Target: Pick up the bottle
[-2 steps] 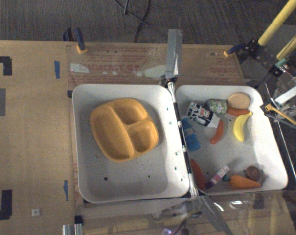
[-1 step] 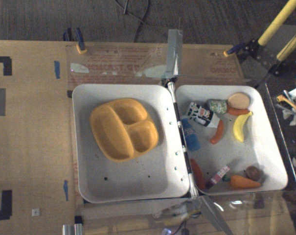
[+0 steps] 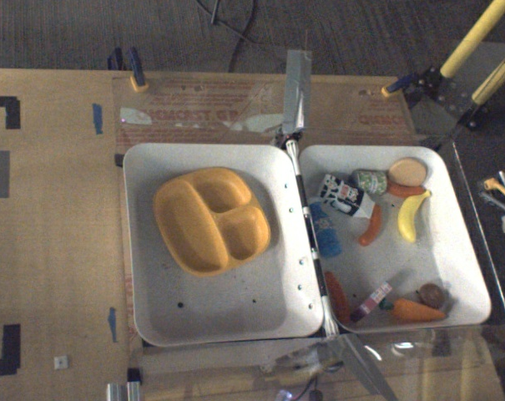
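Bottle [image 3: 372, 299] flat in the right bin [image 3: 461, 257], beside a carrot [image 3: 416, 310]

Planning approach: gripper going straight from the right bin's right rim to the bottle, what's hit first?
Likely the brown ball, with the carrot right beside it, before the bottle; heights are unclear.

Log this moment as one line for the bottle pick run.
bottle: lying in right bin, near front edge, between two carrots | yellow tray: in left bin | status: bottle not yet picked
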Robot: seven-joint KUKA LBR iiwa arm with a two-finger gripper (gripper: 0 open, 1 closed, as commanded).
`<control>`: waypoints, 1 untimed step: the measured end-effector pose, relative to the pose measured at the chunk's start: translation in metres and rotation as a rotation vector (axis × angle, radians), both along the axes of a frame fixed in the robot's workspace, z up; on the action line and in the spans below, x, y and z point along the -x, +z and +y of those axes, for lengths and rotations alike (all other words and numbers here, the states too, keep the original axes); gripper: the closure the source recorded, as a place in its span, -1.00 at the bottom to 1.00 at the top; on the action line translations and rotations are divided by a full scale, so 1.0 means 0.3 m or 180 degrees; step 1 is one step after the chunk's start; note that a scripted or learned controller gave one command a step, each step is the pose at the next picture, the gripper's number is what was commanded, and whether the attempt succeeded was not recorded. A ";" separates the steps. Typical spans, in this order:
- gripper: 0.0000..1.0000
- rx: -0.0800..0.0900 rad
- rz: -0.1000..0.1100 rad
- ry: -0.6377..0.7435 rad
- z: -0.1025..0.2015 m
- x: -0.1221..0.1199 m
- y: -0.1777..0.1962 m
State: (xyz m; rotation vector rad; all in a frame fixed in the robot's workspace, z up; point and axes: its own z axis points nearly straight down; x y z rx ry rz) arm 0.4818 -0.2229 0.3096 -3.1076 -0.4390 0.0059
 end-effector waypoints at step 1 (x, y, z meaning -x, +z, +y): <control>1.00 0.0000 -0.0001 -0.0240 0.000 0.007 -0.005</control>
